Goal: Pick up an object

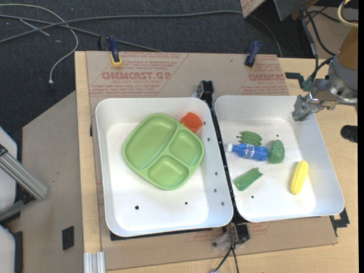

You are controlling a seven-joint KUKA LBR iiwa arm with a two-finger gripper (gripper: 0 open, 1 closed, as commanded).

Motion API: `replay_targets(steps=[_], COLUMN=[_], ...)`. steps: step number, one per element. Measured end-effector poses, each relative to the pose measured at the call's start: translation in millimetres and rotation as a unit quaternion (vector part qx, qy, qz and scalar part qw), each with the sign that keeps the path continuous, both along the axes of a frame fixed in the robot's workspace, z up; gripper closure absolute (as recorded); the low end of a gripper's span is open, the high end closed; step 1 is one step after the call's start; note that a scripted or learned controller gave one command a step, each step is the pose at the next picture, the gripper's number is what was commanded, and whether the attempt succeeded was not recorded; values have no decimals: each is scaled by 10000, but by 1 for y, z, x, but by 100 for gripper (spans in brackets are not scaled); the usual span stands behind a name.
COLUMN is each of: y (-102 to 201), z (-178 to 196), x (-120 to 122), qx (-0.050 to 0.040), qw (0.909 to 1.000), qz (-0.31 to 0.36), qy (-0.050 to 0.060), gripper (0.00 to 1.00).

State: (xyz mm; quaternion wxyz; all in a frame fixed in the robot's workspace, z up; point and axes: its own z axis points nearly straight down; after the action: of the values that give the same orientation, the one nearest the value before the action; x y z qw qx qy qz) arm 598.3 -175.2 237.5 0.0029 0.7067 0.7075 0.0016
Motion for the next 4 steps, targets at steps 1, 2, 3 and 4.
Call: replay_targets(steps=[1,2,3,4], y=[0,48,99,148], z=[32,18,22,22], x=[1,5,12,5], qx=[1,20,19,21], qw=[10000,10000,10000,10000], qz=[2,19,25,23], qy=[5,42,29,45], gripper=[100,100,100,100])
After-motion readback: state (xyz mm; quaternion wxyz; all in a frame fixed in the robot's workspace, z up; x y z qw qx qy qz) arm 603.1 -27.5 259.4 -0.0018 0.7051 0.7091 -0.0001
